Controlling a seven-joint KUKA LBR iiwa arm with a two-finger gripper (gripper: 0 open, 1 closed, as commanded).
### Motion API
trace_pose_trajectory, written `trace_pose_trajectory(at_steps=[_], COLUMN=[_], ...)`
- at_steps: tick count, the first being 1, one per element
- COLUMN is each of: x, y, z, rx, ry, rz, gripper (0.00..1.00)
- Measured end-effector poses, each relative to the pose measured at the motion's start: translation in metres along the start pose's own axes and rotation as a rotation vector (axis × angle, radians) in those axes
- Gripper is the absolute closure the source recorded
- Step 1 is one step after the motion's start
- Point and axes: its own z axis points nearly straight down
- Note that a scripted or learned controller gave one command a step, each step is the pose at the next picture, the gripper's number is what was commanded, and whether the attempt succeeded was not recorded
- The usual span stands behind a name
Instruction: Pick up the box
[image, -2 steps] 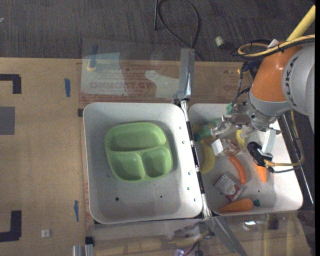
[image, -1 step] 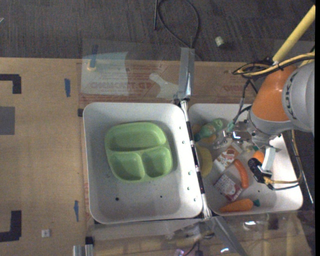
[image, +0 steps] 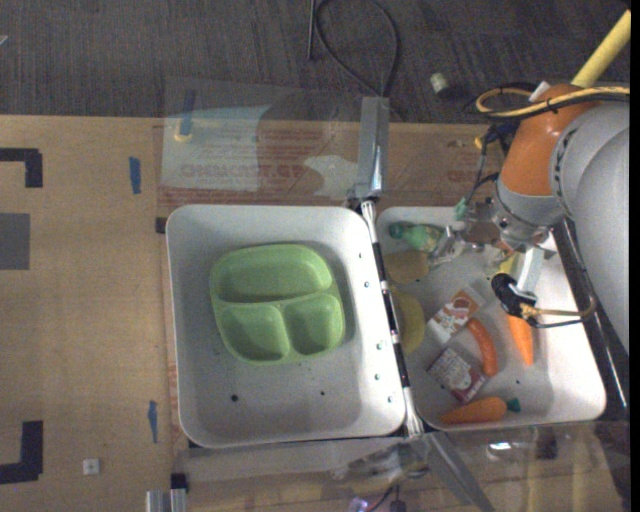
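Two small boxes lie in the right bin. A white and orange box lies near the bin's middle. Just below it sits a red and white box. My gripper hangs over the bin's upper part, next to a green bottle and above both boxes. The grey arm with its orange band reaches in from the upper right. Nothing is visibly held.
The right bin also holds an orange sausage-shaped piece, two carrots, a tan item and a yellow item. A black cable clip dangles off the wrist. A green divided plate lies in the left bin.
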Motion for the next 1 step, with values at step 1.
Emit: trace_pose_trajectory(at_steps=[1], x=[-0.0734], y=[-0.0445], z=[-0.0736], rx=[-0.032], ry=[-0.001], rz=[0.040], gripper=[0.00])
